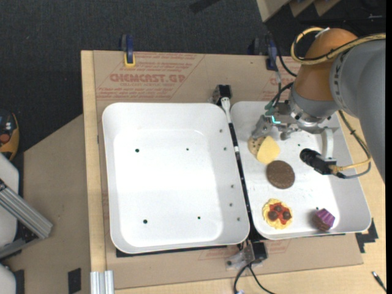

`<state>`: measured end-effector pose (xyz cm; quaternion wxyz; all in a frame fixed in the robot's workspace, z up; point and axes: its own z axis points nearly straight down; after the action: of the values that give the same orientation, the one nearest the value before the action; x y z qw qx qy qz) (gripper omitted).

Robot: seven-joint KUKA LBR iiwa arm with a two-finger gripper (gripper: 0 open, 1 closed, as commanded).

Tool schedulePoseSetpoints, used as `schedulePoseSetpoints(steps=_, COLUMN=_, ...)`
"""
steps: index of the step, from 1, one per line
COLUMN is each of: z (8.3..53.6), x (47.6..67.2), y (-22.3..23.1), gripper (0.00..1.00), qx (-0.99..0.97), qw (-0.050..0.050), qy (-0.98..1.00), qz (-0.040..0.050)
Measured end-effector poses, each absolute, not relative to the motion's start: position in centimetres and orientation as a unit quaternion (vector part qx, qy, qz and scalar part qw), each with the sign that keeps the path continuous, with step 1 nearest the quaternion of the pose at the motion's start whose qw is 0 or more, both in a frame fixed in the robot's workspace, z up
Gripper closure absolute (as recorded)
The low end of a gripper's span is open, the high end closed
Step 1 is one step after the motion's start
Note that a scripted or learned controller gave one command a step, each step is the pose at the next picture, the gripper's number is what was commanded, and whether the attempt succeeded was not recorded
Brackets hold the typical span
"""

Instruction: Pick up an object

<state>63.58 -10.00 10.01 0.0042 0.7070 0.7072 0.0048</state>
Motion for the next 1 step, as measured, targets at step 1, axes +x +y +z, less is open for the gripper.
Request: schedulePoseSetpoints(steps=1, z=8.33, x=56.91, y=-10.45, gripper=0.00, qx=0.708, qw=-0.004, qy=0.706, qz=-0.0026)
